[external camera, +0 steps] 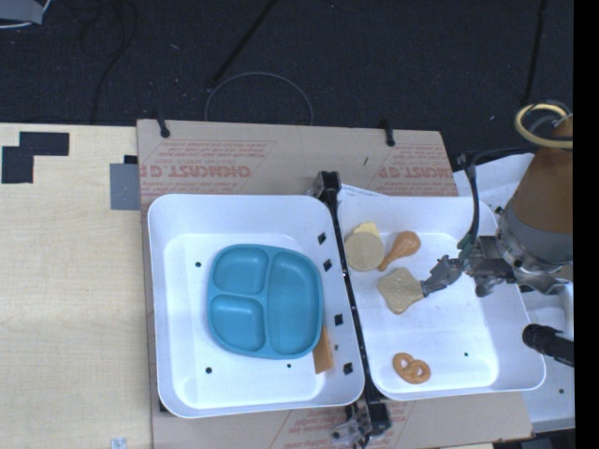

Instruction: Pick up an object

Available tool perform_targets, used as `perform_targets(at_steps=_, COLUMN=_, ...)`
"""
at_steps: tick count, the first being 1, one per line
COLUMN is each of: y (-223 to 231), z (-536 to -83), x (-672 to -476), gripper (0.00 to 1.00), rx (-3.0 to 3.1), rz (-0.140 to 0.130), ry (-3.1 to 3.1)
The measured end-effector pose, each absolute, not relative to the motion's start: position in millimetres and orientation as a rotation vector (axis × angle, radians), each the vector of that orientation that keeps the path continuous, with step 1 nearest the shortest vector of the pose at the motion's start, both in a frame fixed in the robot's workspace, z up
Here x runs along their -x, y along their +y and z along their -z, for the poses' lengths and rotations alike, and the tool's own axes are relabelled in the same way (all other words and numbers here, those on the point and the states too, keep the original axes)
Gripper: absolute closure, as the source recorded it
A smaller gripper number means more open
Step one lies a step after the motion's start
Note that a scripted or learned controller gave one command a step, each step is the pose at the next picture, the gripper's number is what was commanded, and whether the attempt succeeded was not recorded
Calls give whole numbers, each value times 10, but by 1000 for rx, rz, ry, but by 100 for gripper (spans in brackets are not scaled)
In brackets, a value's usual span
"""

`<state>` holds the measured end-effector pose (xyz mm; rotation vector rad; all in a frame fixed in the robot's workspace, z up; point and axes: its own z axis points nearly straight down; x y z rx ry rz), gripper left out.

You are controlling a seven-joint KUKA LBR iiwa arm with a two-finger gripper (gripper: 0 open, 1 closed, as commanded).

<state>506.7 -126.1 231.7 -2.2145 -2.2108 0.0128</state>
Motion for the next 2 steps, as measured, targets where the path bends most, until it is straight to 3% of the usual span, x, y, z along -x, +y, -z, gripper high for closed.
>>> perform_targets(at_steps=1, y=-1264, z=-2373, x=-5089, gripper=0, rx=2219, rz=-3, ry=-2219)
perform_targets(at_steps=2, y=-1196, z=-1814, x=-4998, gripper=0, rx=2215, rz=-7, ry=-2216)
